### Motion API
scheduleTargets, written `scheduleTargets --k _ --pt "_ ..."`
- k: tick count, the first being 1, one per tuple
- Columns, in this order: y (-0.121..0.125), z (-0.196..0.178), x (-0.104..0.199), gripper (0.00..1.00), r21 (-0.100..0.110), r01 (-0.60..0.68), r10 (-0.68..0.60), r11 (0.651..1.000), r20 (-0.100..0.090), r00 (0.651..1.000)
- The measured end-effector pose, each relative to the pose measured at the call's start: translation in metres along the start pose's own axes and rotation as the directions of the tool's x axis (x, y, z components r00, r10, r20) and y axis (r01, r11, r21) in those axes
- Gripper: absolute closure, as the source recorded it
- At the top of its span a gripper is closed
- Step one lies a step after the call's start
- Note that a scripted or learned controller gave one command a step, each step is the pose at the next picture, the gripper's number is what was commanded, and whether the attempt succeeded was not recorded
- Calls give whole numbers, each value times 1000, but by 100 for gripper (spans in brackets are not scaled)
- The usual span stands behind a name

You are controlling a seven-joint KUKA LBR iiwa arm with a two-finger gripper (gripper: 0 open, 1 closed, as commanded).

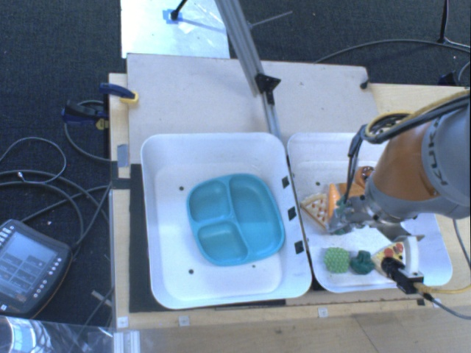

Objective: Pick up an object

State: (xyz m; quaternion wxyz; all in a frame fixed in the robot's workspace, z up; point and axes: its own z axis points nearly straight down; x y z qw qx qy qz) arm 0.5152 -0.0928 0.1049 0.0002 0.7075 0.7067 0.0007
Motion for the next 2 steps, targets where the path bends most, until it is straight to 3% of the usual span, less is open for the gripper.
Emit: scheduleTargets --k 2 --pt "8 -123 -10 100 -8 7 -7 1000 3 1000"
